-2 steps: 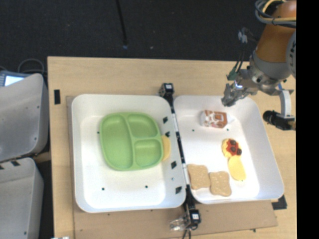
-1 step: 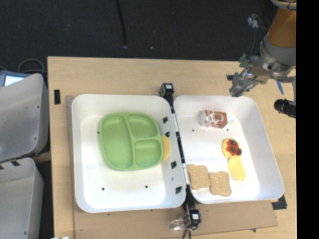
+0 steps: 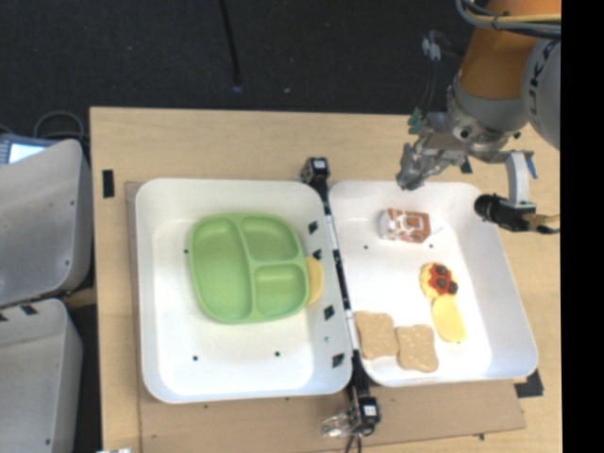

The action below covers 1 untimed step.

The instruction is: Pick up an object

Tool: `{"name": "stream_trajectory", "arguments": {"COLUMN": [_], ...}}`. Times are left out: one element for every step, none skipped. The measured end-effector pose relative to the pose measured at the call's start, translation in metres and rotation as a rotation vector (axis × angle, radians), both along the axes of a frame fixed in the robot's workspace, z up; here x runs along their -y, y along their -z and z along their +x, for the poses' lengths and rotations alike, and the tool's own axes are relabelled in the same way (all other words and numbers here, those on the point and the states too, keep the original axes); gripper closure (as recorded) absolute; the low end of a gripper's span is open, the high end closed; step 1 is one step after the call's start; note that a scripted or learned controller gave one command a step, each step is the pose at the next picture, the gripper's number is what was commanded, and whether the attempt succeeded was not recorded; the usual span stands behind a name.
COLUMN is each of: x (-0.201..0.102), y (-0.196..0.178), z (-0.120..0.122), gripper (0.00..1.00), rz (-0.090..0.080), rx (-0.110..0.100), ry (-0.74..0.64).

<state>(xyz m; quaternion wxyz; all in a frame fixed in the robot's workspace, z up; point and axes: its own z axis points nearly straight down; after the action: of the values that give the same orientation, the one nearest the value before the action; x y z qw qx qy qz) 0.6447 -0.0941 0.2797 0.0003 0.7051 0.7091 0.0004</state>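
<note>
1. small red-and-white object (image 3: pixel 406 225): lies loose near the back of the right bin (image 3: pixel 491 281).
2. gripper (image 3: pixel 412 176): hangs over that bin's back rim, just behind the object, apart from it; cannot tell how it is set.
3. same bin, nearer front: yellow piece with red topping (image 3: pixel 439 280), plain yellow piece (image 3: pixel 449 321), two toast slices (image 3: pixel 396 341) side by side.
4. left bin (image 3: pixel 170 347): green divided tray (image 3: pixel 250 267), a yellow item (image 3: pixel 314 278) just beside its right edge.
5. surface (image 3: pixel 113 149): carries both bins.

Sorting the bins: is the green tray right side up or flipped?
Right side up. The green tray in the left bin shows its three hollow compartments facing the camera.
</note>
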Motion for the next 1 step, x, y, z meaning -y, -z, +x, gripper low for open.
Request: {"name": "stream_trajectory", "arguments": {"x": [-0.0502], "y": [0.0054], "z": [0.0122], "gripper": [1.00], "rz": [0.000], "rx": [0.001], "ry": [0.000]}}
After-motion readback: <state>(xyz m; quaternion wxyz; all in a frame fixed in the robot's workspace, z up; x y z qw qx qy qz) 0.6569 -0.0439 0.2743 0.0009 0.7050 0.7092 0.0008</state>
